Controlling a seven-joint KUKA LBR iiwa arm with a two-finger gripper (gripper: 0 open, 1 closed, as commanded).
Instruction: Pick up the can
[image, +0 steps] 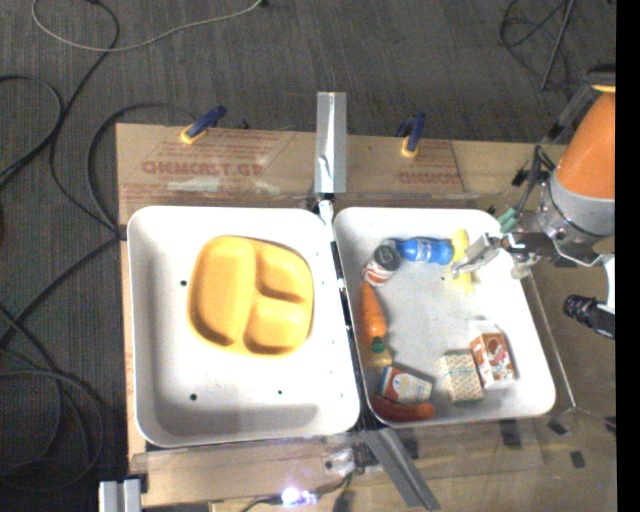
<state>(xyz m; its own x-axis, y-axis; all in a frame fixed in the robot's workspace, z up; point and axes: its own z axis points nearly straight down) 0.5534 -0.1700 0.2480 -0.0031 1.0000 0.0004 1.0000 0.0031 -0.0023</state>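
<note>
The can, red and white with a dark silver top, stands at the upper left of the right bin, close to the bin's left wall. A blue bottle lies just to its right. My gripper hangs over the bin's upper right part, beside a yellow item. It is roughly a hand's width right of the can, with the bottle between them. Nothing shows in its grasp.
Below the can lies a carrot, then a red and white container and a sausage. Two small cartons sit at the lower right. The left bin holds a yellow divided tray.
</note>
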